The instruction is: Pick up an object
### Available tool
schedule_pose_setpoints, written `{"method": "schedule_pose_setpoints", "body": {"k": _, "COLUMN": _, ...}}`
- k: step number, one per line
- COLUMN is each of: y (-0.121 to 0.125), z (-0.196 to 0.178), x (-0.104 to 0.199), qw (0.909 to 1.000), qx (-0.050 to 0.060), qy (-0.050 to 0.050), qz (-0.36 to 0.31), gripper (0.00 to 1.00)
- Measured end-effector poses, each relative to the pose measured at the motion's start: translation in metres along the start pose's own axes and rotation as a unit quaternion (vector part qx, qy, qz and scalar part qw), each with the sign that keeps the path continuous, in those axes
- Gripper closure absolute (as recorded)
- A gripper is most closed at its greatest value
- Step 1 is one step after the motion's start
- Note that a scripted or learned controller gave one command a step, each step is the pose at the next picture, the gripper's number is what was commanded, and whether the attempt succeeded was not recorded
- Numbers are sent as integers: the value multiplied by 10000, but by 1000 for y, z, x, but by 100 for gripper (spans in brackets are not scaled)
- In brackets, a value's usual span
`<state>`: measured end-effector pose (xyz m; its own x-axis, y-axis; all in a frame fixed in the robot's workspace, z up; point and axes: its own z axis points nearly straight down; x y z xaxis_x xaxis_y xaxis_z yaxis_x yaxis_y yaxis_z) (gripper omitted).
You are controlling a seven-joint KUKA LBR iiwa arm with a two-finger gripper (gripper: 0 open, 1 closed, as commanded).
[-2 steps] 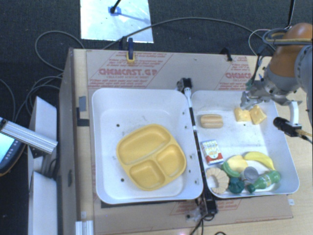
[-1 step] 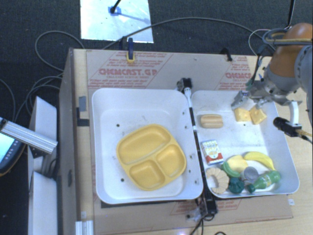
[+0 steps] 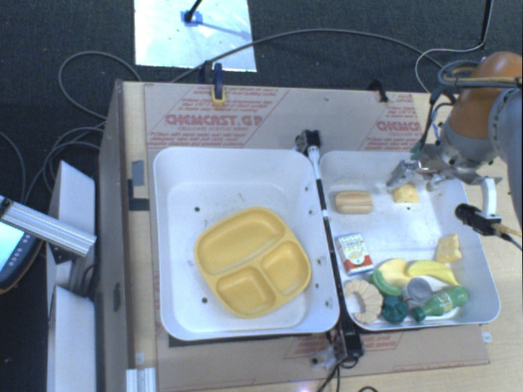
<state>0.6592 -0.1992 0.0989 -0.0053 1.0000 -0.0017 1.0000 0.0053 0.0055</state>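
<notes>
The end effector [image 3: 415,172] hangs over the far part of the right bin [image 3: 482,256], its fingers spread apart just above a small yellow wedge [image 3: 405,193] and clasping nothing. Beside the wedge lies a tan bread roll [image 3: 354,202]. Nearer the camera sit a small red-and-white carton [image 3: 354,251], a second yellow chunk [image 3: 448,248], a banana [image 3: 433,271], a green bottle [image 3: 437,304] and a pale pineapple ring [image 3: 364,299], crowded so that their edges overlap and are hard to separate. The left bin [image 3: 176,219] holds a yellow divided plate [image 3: 252,260]. Cables trail across the counter [image 3: 245,117].
</notes>
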Motion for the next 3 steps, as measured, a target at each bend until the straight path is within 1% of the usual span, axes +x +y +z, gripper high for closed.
{"method": "schedule_pose_setpoints", "body": {"k": 1, "y": 1, "z": -11, "x": 0, "qw": 10000, "qx": -14, "qy": -6, "qz": -12, "gripper": 100}}
{"method": "schedule_pose_setpoints", "body": {"k": 2, "y": 1, "z": -11, "x": 0, "qw": 10000, "qx": -12, "qy": -7, "qz": -14, "gripper": 0}}
{"method": "schedule_pose_setpoints", "body": {"k": 3, "y": -6, "z": 14, "x": -7, "qw": 10000, "qx": 16, "qy": 1, "qz": 19, "gripper": 0}}
